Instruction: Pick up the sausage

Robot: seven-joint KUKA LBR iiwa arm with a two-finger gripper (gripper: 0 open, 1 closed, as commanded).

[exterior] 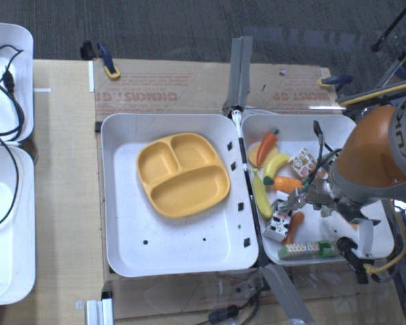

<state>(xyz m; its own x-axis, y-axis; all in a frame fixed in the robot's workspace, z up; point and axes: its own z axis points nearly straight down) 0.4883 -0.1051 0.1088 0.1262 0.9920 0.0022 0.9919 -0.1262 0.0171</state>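
Observation:
The sausage is a short reddish-brown stick lying near the front of the right bin, tilted slightly from upright in the picture. My gripper reaches in from the right and hangs just above and to the left of the sausage's upper end. The grey wrist and orange band sit behind it. A small white and black object lies right beside the sausage on its left. Nothing is visibly held.
The right bin also holds a red chili, a banana, a carrot, a long yellow piece, a small box and a green and white block. A yellow divided plate lies in the left bin.

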